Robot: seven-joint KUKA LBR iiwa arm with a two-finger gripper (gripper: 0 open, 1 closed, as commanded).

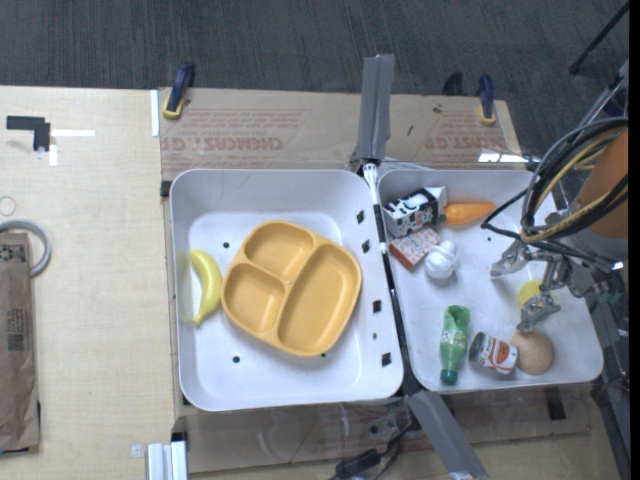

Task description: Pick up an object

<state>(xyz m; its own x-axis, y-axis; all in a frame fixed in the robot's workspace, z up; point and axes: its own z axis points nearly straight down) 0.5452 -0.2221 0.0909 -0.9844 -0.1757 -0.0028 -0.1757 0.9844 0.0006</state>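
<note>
Camera view from above and at a slant: two shallow white plastic bins side by side on a pale wooden counter [90, 198], with flattened brown cardboard [270, 128] under their far edge. The metal two-finger gripper [527, 288] hangs over the right part of the right bin [575, 368], its fingers spread apart with nothing between them. A small round yellow object [528, 291] lies on the bin floor just beside the fingers, partly hidden by them. Near the gripper, toward the bin's near edge, sit a round tan ball [536, 352] and a red-and-white can lying on its side [492, 354], the two touching. Just left of the can lies a green plastic bottle [453, 342], cap toward the near edge. Farther left, well apart from the gripper, are a white crumpled lump [441, 260], a red flat packet [413, 248], a black-and-white cow-patterned carton [413, 211] and an orange carrot-shaped toy [468, 212]. The left bin [200, 368] holds a yellow three-compartment plate [291, 286] and, just beside its left rim, a yellow banana [206, 285]. Blue clamps [181, 86] grip the cardboard's far edge. Dark grey carpet [250, 18] lies beyond the counter.
</note>
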